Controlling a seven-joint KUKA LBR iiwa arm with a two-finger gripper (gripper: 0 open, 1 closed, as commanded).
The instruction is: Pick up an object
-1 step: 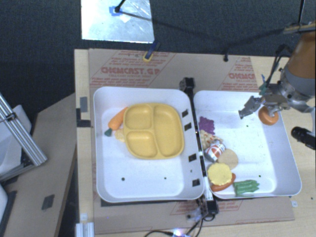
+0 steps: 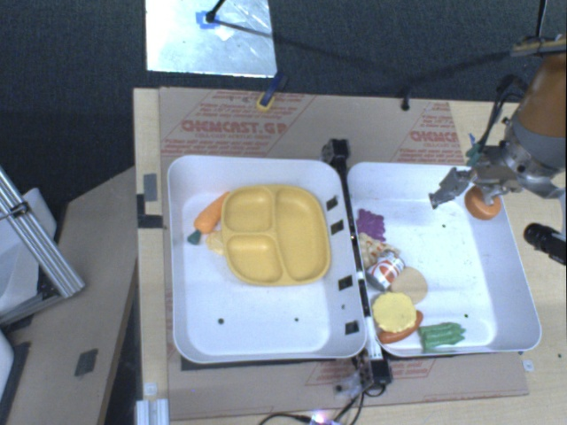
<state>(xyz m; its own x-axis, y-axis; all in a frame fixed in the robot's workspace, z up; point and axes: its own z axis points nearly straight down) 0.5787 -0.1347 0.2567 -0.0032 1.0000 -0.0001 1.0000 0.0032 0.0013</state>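
Observation:
My gripper (image 2: pixel 468 191) hangs over the upper right part of the right bin (image 2: pixel 478 264), at the end of the grey arm with its orange band (image 2: pixel 545 104). A round orange toy (image 2: pixel 484 205) shows just under the gripper, by the bin's right rim; I cannot tell whether it is held. Along the right bin's left side lie purple grapes (image 2: pixel 370 225), a small red and white can (image 2: pixel 383 270), a tan disc (image 2: pixel 410 284), a yellow round piece on an orange base (image 2: pixel 395 313) and green beans (image 2: pixel 441 333).
The left bin (image 2: pixel 199 317) holds a yellow divided plate (image 2: pixel 270 235), with an orange carrot (image 2: pixel 210 212) and a small green piece (image 2: pixel 193 235) at the plate's left edge. A black divider (image 2: pixel 350 246) runs between the bins. A black part (image 2: pixel 545 240) juts in at the right.

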